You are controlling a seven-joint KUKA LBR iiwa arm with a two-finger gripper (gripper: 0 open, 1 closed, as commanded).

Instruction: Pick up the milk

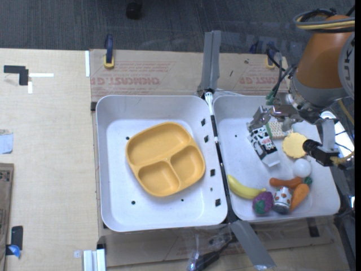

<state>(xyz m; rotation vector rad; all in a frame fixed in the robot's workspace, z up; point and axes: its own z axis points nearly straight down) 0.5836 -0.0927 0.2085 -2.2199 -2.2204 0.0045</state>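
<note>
Camera view shows me the milk carton (264, 143) lying in the right bin (242, 208) (near its top), long side slanting down to the right. My gripper (264, 119) hangs just above its upper end. I cannot tell its grip state.

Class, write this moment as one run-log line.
arm: over right bin | gripper: above milk | milk: lying in bin, not lifted | plate: left bin
</note>
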